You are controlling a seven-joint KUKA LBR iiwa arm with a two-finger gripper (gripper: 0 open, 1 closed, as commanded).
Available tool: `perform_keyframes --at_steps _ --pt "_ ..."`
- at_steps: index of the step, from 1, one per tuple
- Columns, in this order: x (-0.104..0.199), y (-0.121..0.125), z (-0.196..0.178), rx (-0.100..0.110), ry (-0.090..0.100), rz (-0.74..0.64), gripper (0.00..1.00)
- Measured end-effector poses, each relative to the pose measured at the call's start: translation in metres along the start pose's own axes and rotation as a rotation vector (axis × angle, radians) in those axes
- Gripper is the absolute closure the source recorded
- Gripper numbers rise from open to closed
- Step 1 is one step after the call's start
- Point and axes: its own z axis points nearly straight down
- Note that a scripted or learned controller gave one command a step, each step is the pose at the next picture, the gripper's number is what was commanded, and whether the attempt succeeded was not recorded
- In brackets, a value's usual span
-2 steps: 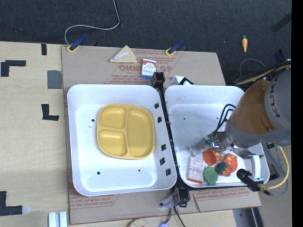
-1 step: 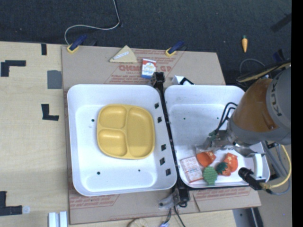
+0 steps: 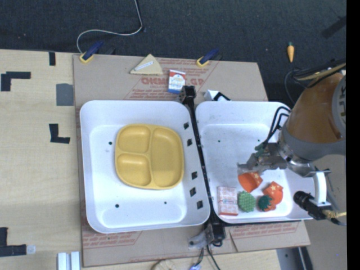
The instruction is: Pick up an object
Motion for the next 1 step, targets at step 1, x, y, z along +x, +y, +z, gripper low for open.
perform_keyframes --at_steps 1 --pt "0.0712 0.0205 0.0054 0.002 0.0 -0.001 1.0"
